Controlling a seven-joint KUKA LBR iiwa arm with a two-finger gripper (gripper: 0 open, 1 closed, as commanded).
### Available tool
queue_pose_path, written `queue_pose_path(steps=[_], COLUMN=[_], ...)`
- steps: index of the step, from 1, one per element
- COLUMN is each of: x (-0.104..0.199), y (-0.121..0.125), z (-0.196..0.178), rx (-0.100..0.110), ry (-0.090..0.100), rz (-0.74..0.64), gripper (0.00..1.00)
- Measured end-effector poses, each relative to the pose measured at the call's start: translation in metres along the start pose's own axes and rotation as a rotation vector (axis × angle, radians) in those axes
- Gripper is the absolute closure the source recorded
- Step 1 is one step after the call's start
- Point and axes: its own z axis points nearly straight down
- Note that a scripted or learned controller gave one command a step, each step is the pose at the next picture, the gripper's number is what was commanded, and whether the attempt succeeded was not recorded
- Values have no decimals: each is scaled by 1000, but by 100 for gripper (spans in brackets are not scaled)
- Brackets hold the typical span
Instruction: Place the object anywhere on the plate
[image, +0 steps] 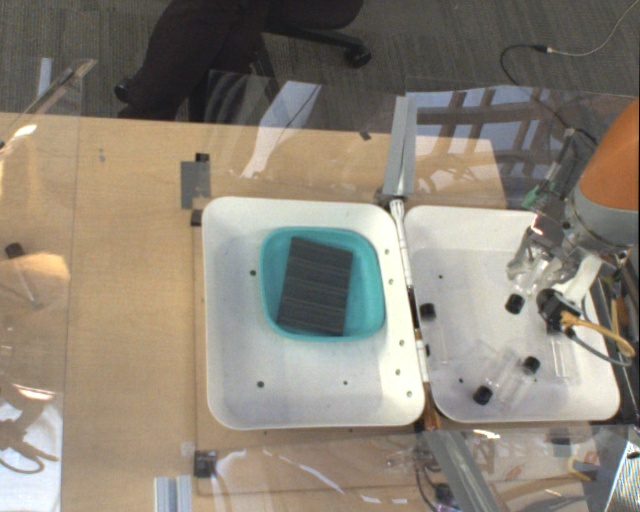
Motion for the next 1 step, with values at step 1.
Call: queue_pose_path(steps=[1], x=[0], y=[0], z=[0], rx=[0], ry=[0], rz=[0], gripper=[0])
